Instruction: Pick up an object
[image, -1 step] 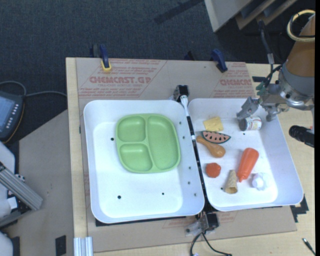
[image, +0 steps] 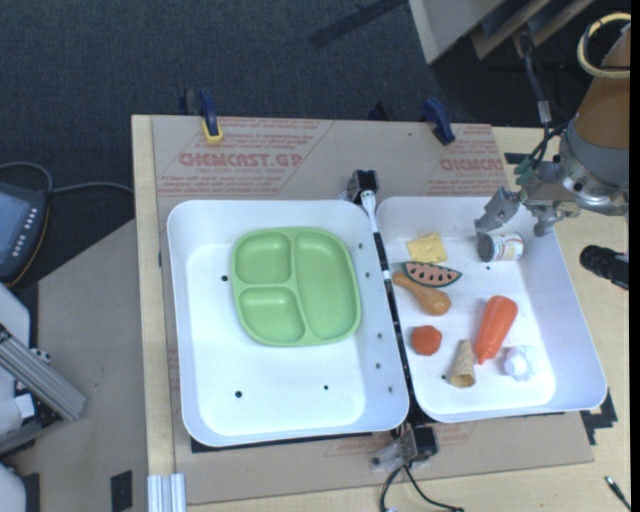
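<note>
Approach is the step in hand, I judge: gripper (image: 497, 228) hovers at the upper right of the frame, over the right bin (image: 570, 300), just above a small white cylinder (image: 508, 248). Whether it grasps anything, I cannot tell. Carrot (image: 494, 326), watermelon slice (image: 431, 274) and cheese wedge (image: 428, 247) lie lower left. Next comes a clean descent. The cylinder is half hidden and blurred.

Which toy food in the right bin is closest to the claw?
The yellow cheese wedge, just left of the claw; the watermelon slice and carrot lie farther down the bin.
</note>
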